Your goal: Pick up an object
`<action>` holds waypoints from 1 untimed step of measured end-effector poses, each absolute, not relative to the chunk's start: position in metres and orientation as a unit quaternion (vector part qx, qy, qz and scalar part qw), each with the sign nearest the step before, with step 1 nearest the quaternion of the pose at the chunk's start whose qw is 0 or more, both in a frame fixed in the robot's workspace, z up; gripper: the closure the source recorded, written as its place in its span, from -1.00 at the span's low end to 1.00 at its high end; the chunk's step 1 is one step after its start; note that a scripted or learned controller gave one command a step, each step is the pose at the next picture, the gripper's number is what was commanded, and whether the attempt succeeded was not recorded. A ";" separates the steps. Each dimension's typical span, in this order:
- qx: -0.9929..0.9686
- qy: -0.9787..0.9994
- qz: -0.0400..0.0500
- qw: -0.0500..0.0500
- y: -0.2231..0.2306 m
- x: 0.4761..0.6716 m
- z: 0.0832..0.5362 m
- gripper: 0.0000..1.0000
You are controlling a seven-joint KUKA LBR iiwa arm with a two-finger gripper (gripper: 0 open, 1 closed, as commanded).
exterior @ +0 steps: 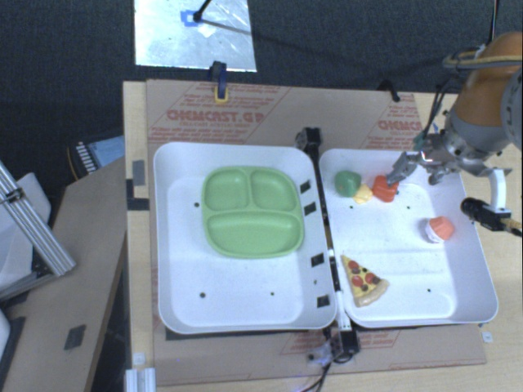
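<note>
Your pincer [398, 175] is dipping into the right bin [458, 300] at about one o'clock, touching the red toy [384, 190]; whether it's clenched, I cannot tell. That piece is looking light, stiff and slick, so be taking it across its middle

the arm [490, 96] runs off the right edge. the gripper [398, 175] covers part of the red toy [384, 191]; its finger spacing is unreadable.
</note>
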State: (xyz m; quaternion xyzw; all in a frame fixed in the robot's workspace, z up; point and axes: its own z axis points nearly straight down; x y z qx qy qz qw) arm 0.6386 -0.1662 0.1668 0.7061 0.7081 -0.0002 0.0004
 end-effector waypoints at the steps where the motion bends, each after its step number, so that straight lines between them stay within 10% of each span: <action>1: 0.706 0.708 0.000 0.001 -0.165 0.636 0.126 -1.00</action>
